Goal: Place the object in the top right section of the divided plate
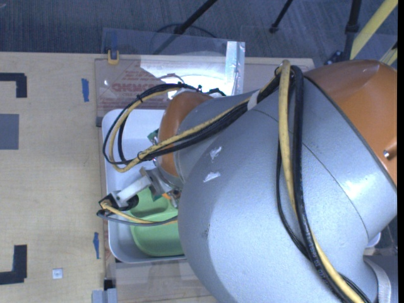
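Grey robot arm with an orange band [265, 188], nearest the lens, covering the right half of the scene. Its end effector [159, 183] hangs low over a shallow white bin [117, 248]; whether it is open, closed or gripping anything cannot be told. A pale green plastic divided plate [154, 240] lies in the bin's near end, half hidden under the arm, its sections not distinguishable. A clear plastic panel [189, 68] behind the bin bears reddish print, too blurred to read. The light wooden table [50, 188] carries blue tape strips [84, 89] and black corner marks [19, 84]. Beyond it: dark grey carpet [95, 5], black stand legs [208, 5].
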